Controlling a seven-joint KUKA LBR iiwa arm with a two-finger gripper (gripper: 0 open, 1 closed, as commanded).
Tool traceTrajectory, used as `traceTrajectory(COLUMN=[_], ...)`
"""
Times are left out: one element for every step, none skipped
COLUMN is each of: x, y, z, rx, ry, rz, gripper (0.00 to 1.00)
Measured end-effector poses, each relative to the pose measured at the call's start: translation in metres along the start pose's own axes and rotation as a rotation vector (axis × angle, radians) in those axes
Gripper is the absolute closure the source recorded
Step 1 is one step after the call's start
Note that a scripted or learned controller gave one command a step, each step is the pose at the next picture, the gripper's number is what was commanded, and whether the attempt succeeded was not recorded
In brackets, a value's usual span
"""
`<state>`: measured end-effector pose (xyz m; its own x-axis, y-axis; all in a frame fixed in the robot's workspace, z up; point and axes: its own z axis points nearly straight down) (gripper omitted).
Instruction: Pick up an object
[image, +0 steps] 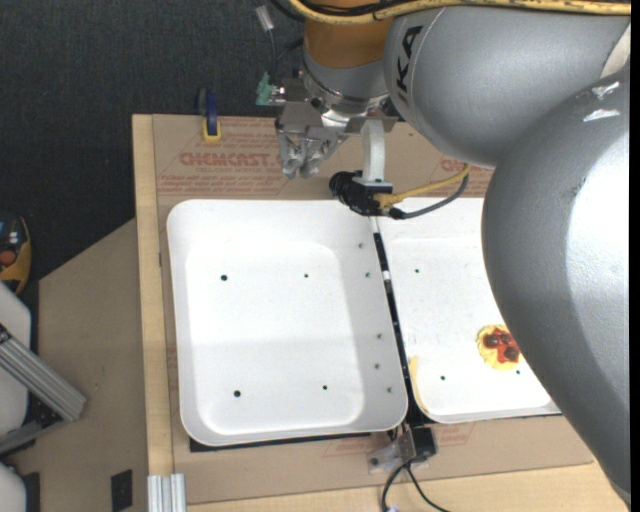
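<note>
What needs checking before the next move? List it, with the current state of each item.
1. Target present: a small yellow and red object lies in the right bin, close beside the arm's large grey link. Ok.
2. Gripper over target: the gripper hangs above the cardboard beyond the left bin, far from the object. Not ok.
3. Anything between the fingers: nothing visible there. Ok for a fresh try.
4. Finger opening: too small and blurred to judge. Cannot tell.
5. View of the target: the arm covers much of the right bin. Not ok.
6. Cable near the wrist: loops above the bins' divider; whether it will snag, cannot tell.
</note>
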<state>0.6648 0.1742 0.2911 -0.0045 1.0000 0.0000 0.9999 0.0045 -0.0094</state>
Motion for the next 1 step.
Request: traceTrajectory(x=[0.0483], y=[0.0015], z=[-0.043], rx=[-0.016], ry=[0.003], rz=[-0.001], gripper=[1.0])
